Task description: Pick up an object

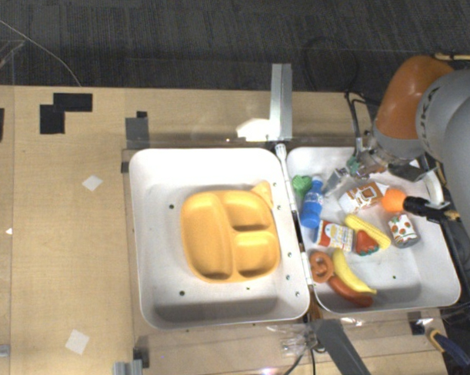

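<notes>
Arm hung over the right bin (442, 291), gripper (363, 164) low near its back edge; whether its pincer stood wide or narrow, cannot tell. Nothing seen held. Nearest pick looked to be the small carton (364, 195) just in front, crowded by the blue bottle (311, 205) and orange piece (392, 198). Best to descend plumb over one item's middle, clear of neighbours and the wall.
</notes>
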Robot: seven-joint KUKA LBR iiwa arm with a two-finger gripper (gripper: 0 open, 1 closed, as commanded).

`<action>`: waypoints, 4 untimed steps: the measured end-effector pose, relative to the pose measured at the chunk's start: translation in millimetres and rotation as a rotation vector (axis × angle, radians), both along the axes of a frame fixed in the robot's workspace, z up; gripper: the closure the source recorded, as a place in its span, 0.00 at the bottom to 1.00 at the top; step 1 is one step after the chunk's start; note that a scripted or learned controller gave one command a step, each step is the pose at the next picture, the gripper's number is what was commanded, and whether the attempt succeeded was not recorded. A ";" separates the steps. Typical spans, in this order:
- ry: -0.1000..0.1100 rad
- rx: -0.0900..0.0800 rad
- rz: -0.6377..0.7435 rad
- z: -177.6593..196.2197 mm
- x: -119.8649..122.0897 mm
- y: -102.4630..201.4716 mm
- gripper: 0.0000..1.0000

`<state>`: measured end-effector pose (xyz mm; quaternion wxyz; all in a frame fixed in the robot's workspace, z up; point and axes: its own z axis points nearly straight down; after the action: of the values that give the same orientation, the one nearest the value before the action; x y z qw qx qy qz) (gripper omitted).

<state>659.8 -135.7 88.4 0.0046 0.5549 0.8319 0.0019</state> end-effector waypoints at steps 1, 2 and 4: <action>0.001 0.000 -0.039 -0.1 -37.9 10.6 0.00; 0.002 0.004 -0.235 -1.1 -0.6 37.6 0.00; 0.002 0.003 -0.235 -1.1 -0.9 36.5 0.00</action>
<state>658.9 -99.2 87.3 0.0033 0.6488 0.7609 0.0019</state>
